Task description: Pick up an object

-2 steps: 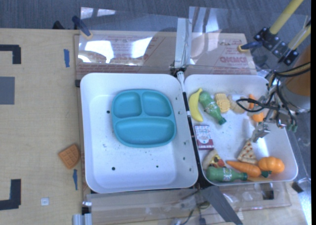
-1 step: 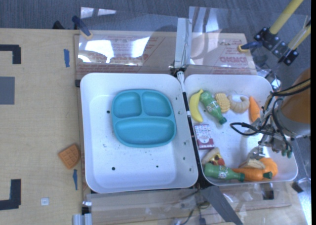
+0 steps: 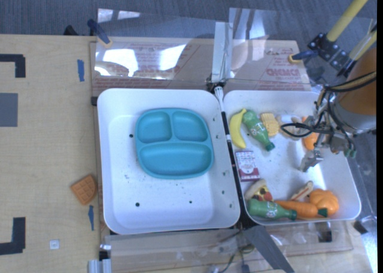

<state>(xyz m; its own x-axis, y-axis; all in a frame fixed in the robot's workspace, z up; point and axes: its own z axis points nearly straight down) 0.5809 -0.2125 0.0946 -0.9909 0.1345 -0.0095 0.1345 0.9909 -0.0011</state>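
We see the bench [image 3: 42, 146] first, wide and tan. On it sit two white bins side by side. The left bin [image 3: 119, 206] holds a blue plate [image 3: 173, 143] with three parts. The right bin [image 3: 344, 176] holds the toys.

The arm [image 3: 359, 95] comes in from the right, over the right bin. Its tool [image 3: 311, 159] hangs low near the middle of that bin, above the white floor. We cannot tell if the tool is spread or pressed together, and we see nothing pinched in it.

Near the front of the right bin lie an orange pumpkin [image 3: 326, 201], a carrot [image 3: 299, 209] and a green bottle [image 3: 269, 209] — all close together. A pizza slice [image 3: 259, 191] is just beside that bottle. At the back left are a banana [image 3: 237, 128], another green bottle [image 3: 258, 129] and a yellow corn piece [image 3: 270, 124]. A small red and white box [image 3: 247, 165] lies between the two groups.

Out on the bench, left of the bins, sits a little brown waffle [image 3: 84, 188].
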